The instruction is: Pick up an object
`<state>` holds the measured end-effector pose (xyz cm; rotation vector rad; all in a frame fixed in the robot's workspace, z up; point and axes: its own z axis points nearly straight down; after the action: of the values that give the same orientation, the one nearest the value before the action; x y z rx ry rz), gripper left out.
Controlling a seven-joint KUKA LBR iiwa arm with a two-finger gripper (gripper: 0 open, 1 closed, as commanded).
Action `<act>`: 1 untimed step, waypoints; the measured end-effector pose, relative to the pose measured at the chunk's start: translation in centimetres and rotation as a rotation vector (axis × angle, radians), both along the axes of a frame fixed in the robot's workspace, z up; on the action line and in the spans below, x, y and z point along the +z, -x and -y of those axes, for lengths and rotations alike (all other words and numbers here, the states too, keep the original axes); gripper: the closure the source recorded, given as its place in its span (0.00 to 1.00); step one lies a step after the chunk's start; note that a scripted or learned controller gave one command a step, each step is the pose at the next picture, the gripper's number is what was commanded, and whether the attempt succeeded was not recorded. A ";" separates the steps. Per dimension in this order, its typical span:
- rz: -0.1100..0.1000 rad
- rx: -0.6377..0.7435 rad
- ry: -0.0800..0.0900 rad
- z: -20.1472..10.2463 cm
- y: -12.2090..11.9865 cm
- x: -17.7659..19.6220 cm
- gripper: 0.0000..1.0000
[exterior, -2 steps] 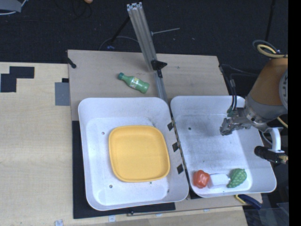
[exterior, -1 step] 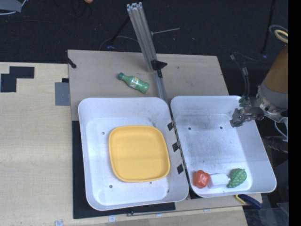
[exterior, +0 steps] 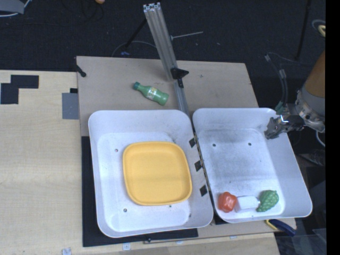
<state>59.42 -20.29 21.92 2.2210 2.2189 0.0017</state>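
Left bin (exterior: 101,142): white, plain, faintly shadowed grey along its floor.
Plate (exterior: 157,172): solid yellow, slightly deeper at the rim.
Right bin (exterior: 287,158): white, its floor smudged grey, with small dark dots.
Clips (exterior: 197,165) between the bins: black.
Round item (exterior: 227,201): red-orange with a touch of green on top.
Block (exterior: 247,203): white.
Knobbly item (exterior: 268,201): green.
Bottle (exterior: 151,93): green with a pale label band.
Board (exterior: 212,84): beige.
Bench top (exterior: 37,158): pale wood grain, with black and grey patches.
Post (exterior: 162,36): silver-grey.
Gripper (exterior: 276,126): dark grey and black.
Arm band (exterior: 317,76): orange.
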 end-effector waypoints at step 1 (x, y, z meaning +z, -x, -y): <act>-0.002 0.004 -0.002 -4.7 -0.4 0.8 1.00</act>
<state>59.81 -15.58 22.69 2.2186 2.2249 0.0010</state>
